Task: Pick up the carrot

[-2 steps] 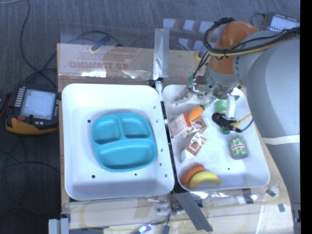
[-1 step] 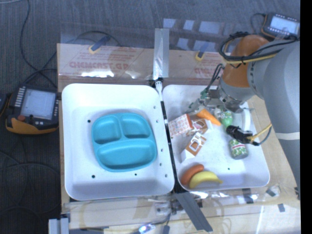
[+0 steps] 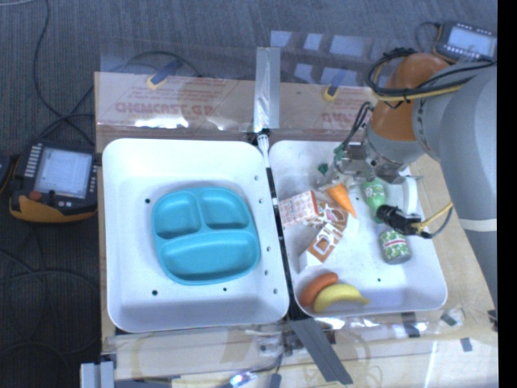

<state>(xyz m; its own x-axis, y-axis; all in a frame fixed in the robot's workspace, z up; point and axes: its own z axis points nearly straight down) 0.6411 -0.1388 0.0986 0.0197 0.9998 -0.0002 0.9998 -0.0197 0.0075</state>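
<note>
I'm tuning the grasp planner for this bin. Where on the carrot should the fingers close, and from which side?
Likely the carrot's thicker upper half, coming from above with the fingers across its narrow width. It lies slanted in the right bin, tapering toward lower right. The gripper sits just above it. A carton crowds its lower left, so avoid that end.

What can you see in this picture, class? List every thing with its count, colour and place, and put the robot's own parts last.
bins: 2, white, side by side on the bench
tray: 1, blue, three compartments, in the left bin
carrot: 1, orange, upper middle of the right bin, just below the gripper
cartons: 2, red and white, right bin, left of the carrot
banana: 1, yellow, front of the right bin
red fruit: 1, orange-red, touching the banana
can: 1, green, right side of the right bin
pendant: 1, black and orange, left of the bins
arm: 1, grey with orange band, from the right
gripper: 1, dark, over the carrot
</note>
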